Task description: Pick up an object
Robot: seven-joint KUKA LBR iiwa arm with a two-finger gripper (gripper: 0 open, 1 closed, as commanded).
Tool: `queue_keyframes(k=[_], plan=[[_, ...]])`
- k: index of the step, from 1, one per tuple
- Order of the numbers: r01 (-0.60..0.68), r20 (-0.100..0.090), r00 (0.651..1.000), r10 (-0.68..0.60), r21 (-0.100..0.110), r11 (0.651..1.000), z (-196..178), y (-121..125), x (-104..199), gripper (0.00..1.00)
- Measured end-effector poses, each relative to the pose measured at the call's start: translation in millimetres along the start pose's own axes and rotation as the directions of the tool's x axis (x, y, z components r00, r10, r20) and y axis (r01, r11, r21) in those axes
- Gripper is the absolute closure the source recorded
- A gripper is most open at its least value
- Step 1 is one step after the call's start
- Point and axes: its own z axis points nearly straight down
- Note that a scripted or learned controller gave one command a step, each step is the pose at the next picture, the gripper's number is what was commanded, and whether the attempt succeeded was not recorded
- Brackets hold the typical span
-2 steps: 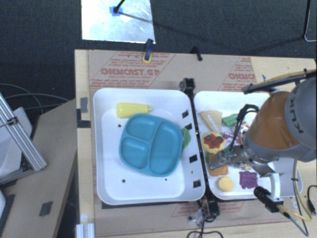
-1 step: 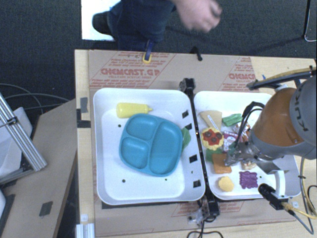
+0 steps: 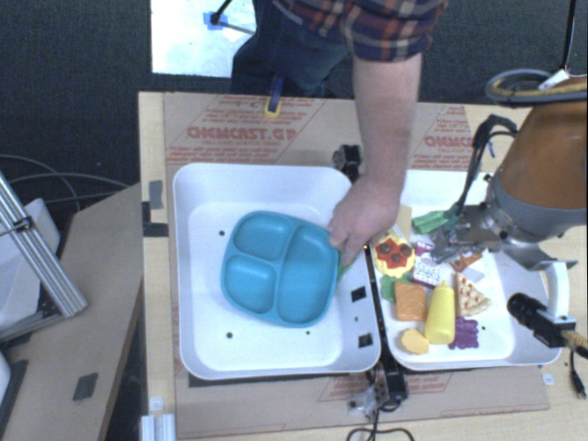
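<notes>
Toy food items (image 3: 432,299): glossy plastic pieces crowding the right bin (image 3: 501,352), leaving little open floor. Claw (image 3: 447,243) is hovering over the pile's upper edge; finger state cannot be told. Blue sectioned plate (image 3: 278,269) is lying in the left bin (image 3: 197,246); a person's hand (image 3: 360,220) is touching its rim.

Plate (image 3: 276,269) in left bin (image 3: 197,246)

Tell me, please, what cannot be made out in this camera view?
- Tool: whether it grips anything, too small amid toy food.
- Blue divided plastic plate: right rim hidden under the person's hand.
- Purple toy grapes: partly behind the yellow plastic bottle.
</notes>
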Motion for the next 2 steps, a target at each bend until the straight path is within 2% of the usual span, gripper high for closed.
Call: queue_keyframes(k=[1,2], plan=[[-0.004,0.001,1.0,0.004,0.022,1.0,89,47,0,1.0],[-0.012,0.002,1.0,0.012,0.023,1.0,161,53,-41,1.0]])
